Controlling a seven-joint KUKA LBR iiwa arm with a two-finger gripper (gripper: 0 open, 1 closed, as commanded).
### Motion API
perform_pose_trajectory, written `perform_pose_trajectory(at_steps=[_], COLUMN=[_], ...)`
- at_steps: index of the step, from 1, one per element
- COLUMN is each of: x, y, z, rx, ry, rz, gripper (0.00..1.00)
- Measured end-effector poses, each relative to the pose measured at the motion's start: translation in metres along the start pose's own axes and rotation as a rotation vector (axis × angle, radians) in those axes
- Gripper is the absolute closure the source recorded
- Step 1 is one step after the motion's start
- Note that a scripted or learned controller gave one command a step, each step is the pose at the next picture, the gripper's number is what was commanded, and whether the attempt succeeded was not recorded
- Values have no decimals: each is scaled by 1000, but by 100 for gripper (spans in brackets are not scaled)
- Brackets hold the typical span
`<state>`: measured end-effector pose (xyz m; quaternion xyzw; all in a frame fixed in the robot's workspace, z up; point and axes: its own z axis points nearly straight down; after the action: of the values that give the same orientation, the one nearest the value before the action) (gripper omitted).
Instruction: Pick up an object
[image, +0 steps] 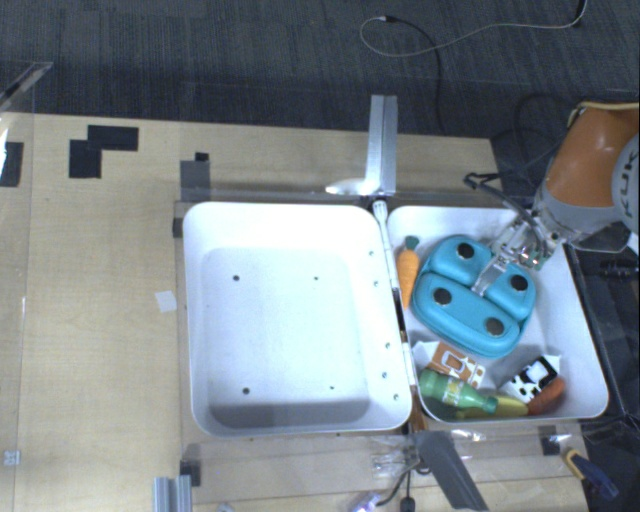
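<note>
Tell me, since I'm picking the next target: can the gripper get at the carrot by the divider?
Probably yes. The carrot lies uncovered along the right bin's left wall, though the blue tray sits close beside it, leaving little room.

I see even, fairly bright light from overhead, with no hard glare. The left white bin (285, 320) is the brightest surface and nearly washes out; a soft grey shadow lies along its near inner wall. Beyond that bin, the dark floor (200, 40) stays dim but shows its weave. To the right of the bin, the arm (590, 165) looks soft and slightly blurred. Overall the picture is a little grainy and low in detail.
</note>
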<state>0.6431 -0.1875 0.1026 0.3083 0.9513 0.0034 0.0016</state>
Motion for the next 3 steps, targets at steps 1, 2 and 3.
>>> perform_pose_trajectory(at_steps=[1,2,3], x=[3,9,3], y=[1,16,1], z=[-8,-3,-2], rx=[4,4,12], ry=[15,-20,19], rz=[-6,-309,151], gripper=[100,100,100])
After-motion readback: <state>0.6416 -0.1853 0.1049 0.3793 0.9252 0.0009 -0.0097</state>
